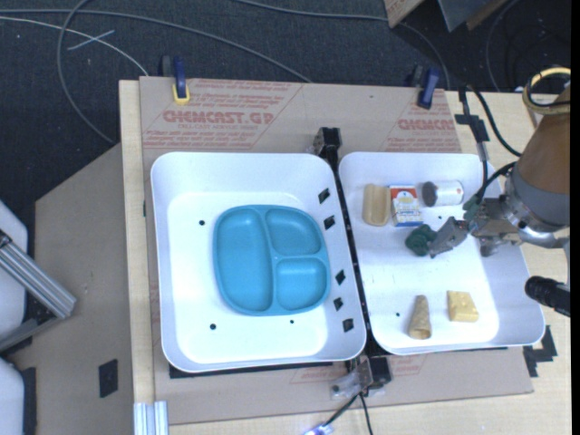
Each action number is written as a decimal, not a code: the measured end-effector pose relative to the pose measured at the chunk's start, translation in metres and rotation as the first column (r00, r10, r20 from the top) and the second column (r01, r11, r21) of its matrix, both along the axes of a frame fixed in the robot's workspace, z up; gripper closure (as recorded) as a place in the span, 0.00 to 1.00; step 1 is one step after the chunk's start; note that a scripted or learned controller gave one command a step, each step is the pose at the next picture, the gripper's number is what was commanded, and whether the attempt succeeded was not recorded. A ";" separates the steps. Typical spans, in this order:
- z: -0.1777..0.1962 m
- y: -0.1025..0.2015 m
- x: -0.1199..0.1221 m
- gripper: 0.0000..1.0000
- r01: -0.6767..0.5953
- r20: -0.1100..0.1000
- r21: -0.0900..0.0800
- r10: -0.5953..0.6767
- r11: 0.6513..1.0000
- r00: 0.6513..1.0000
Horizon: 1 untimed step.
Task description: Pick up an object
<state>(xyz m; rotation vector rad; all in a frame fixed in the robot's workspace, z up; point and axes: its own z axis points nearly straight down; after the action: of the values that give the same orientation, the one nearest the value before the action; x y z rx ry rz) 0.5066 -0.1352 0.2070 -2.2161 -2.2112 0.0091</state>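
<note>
So nearest the bottom of the frame in the right bin (507,333) we've got a tan cone-shaped piece (420,318) and a yellow block (462,306). Above them, the gripper (441,239) sits right against a dark green object (420,239); we honestly can't tell how open it is. Further up: tan block (376,204), small carton (406,205), little cylinder (440,193). The left bin (181,270) holds a blue divided plate (271,259).
</note>
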 end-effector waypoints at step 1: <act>0.005 0.000 0.002 0.00 -0.003 0.010 -0.002 0.003 1.000 1.000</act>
<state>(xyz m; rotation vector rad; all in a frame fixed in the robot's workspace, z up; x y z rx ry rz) 0.5091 -0.1351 0.2116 -2.2192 -2.2202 -0.0002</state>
